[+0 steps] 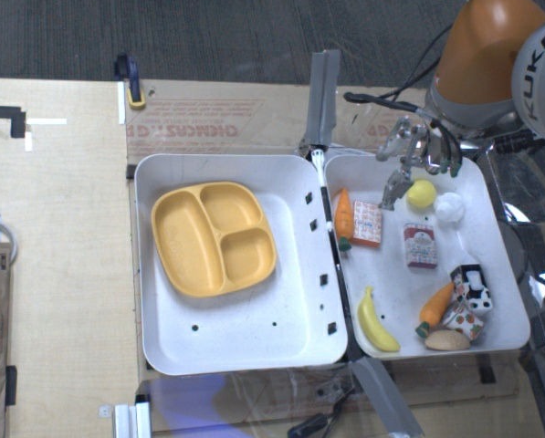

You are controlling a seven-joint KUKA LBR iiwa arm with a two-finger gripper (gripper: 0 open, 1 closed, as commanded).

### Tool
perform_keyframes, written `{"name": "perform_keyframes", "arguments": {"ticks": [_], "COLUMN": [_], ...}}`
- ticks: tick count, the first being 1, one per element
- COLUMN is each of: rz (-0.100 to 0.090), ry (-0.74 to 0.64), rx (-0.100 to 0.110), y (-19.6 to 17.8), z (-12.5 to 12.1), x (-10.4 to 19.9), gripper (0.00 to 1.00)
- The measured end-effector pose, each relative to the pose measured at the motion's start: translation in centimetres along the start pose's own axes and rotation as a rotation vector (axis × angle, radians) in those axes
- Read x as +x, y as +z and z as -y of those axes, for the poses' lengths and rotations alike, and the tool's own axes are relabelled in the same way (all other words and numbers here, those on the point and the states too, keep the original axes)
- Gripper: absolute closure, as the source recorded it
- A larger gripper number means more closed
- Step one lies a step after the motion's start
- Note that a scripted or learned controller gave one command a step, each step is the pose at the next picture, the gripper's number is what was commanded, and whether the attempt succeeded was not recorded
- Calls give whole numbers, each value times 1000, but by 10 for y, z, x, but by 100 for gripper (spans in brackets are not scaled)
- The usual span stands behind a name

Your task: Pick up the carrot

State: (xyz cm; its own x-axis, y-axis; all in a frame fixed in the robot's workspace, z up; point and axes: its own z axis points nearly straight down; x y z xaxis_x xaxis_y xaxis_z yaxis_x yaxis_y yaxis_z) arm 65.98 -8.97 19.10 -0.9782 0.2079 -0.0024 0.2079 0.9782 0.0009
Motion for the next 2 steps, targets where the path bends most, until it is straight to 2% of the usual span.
{"name": "perform_keyframes", "arguments": {"ticks": [1, 2], "rz": [-1, 0], "ry": [-152, -148], "rx": [0, -3], "y": [100, 92], "z": [27, 27], "x": [20, 19], "gripper": [0, 100]}}
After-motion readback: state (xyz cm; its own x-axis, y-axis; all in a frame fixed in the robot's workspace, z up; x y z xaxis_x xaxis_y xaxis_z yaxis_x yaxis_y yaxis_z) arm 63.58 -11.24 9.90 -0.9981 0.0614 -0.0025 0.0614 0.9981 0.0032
